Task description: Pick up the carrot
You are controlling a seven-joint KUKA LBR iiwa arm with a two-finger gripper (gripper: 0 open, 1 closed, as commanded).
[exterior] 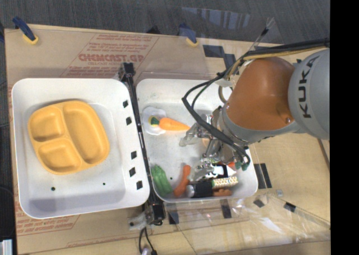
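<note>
Orange carrot near right bin's left wall; pincer state unclear.

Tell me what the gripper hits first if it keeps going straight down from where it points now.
Probably the right bin's floor or the dark item by the near wall. The carrot lies off to the left. Depth is unclear.

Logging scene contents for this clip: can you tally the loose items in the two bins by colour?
Yellow: 1, the divided tray in the left bin.
Orange: 2, the carrot and a thinner orange piece, right bin.
Green: 1, a green vegetable.
White: 1, a fried-egg-like piece under the carrot's leafy end.
Total: 5. Items beneath the gripper are too cluttered to count.
</note>
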